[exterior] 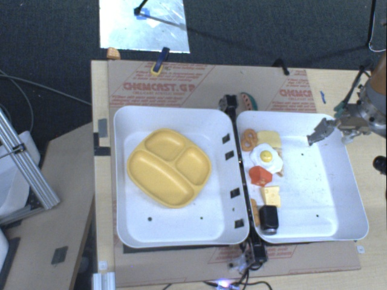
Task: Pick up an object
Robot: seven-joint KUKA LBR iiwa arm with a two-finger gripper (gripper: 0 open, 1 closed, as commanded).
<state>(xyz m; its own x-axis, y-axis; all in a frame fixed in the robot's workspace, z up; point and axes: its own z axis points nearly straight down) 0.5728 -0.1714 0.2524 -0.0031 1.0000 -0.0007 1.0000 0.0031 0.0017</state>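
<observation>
Cardboard under two white bins, dark carpet around; gripper over right bin, finger state unclear.

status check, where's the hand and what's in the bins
Hand above right bin, nothing seen in it. Toy foods clustered along that bin's left side, fried egg among them, untouched. Yellow tray in left bin.

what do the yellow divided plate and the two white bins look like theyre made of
The yellow divided plate looks like moulded plastic with a matte, slightly satin finish: uniform colour, soft rounded compartment ridges, no sharp glare. The left white bin and right white bin look like thin formed plastic, smooth and semi-gloss, with rounded rims and dark scuff specks; painted metal cannot be ruled out.
</observation>
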